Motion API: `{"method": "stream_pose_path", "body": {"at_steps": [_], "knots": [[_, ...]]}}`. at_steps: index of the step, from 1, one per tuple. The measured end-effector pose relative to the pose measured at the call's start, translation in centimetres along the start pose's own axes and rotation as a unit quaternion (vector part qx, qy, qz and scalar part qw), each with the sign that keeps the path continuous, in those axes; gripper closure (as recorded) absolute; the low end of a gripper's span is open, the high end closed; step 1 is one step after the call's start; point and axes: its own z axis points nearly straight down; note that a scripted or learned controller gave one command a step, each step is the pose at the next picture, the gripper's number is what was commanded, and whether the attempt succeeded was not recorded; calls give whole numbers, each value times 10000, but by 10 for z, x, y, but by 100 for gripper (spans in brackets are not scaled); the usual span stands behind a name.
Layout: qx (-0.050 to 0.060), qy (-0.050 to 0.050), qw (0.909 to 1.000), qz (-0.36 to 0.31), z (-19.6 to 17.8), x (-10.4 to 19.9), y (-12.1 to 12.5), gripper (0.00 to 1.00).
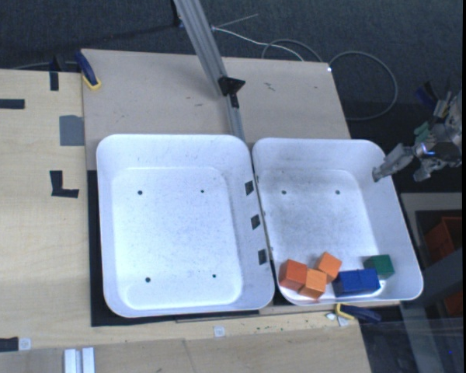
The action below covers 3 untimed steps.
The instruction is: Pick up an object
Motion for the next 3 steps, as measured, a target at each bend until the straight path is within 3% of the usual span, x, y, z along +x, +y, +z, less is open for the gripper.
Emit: {"method": "stream_pose_path", "body": {"at_steps": [1, 2, 3], "knots": [[-8, -5, 10000, -13, -3, 2, 45, 0], [-31, -9, 10000, -10, -66, 2, 55, 0], [5, -3, 10000, -4, -62, 2, 54, 0]]}}
